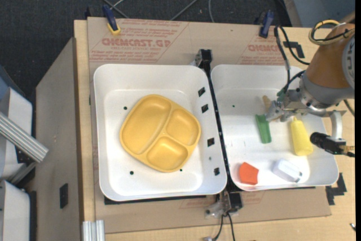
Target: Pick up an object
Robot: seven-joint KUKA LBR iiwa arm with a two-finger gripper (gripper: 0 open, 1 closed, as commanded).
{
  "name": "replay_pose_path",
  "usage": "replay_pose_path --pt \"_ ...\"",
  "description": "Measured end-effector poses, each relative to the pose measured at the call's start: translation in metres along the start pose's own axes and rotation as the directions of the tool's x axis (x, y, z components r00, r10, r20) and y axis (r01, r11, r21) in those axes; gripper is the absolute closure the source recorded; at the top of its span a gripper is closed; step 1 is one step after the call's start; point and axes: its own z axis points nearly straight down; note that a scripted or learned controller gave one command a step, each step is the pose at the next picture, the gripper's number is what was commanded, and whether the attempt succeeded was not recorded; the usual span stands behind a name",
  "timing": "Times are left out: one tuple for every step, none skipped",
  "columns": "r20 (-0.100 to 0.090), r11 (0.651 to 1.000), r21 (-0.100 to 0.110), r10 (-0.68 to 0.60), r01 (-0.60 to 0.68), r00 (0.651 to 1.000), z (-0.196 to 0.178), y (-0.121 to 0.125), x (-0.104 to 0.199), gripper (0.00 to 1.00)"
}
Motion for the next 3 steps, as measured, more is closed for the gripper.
replay_pose_path --pt "0.004 1.000 0.001 0.000 0.000 1.000 -0.043 0.003 0.001 1.00" --pt "0.005 1.000 -0.001 0.000 0.000 1.000 -0.108 0.002 0.002 1.00" --pt "0.004 1.000 0.003 0.000 0.000 1.000 -0.123 0.003 0.002 1.00"
